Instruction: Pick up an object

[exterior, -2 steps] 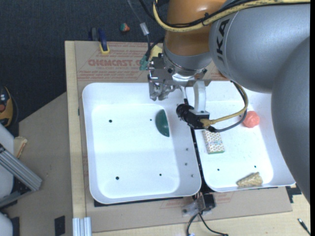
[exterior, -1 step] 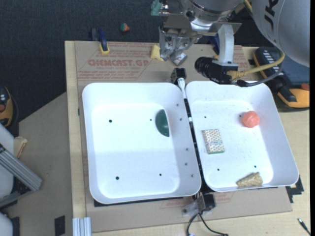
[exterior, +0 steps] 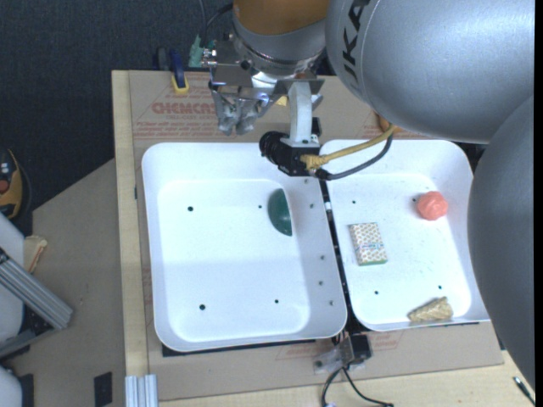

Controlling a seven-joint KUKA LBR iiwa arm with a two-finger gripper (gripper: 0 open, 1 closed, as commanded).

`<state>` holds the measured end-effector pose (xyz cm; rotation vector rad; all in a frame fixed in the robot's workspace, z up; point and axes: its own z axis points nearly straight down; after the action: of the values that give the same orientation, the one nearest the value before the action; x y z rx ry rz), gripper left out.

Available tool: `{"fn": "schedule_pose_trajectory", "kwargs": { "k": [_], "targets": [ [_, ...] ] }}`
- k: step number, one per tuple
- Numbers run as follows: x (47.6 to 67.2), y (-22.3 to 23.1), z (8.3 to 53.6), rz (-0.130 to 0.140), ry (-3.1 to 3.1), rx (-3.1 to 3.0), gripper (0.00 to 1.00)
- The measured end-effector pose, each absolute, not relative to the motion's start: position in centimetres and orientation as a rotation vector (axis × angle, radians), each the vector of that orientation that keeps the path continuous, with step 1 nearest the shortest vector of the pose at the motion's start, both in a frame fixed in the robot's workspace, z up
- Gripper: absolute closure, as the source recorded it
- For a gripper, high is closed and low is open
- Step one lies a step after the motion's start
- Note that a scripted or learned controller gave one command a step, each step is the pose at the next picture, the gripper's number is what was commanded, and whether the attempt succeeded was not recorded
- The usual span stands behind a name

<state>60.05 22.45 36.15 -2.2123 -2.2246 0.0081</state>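
At upper centre of frame, gripper (exterior: 238, 119) above left bin (exterior: 161, 227) rim, nothing visibly held; finger state unclear. Approach step; next, descend toward green object (exterior: 280, 212).

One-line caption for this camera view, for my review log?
KUKA arm's gripper hovers beyond the left bin holding a green object; right bin holds ball, patterned block, tan piece.

Arm (exterior: 424, 49) is cropped by the top and right edges. It covers the right bin (exterior: 462, 164) along its far right side. Gripper (exterior: 240, 117) fingertips blurred, so spacing unreadable; print on the small box (exterior: 367, 243) too small to read.
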Motion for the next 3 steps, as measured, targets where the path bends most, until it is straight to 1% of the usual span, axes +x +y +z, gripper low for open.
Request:
{"fn": "schedule_pose_trajectory", "kwargs": {
  "k": [1,2,3],
  "targets": [
    [55.6,22.5,30.7,0.014,-2.22,-2.215,1.0],
    [48.5,22.3,27.3,0.014,-2.219,-2.215,1.0],
    [48.0,16.9,36.6,-0.015,-2.219,-2.231,1.0]
  ]
}}
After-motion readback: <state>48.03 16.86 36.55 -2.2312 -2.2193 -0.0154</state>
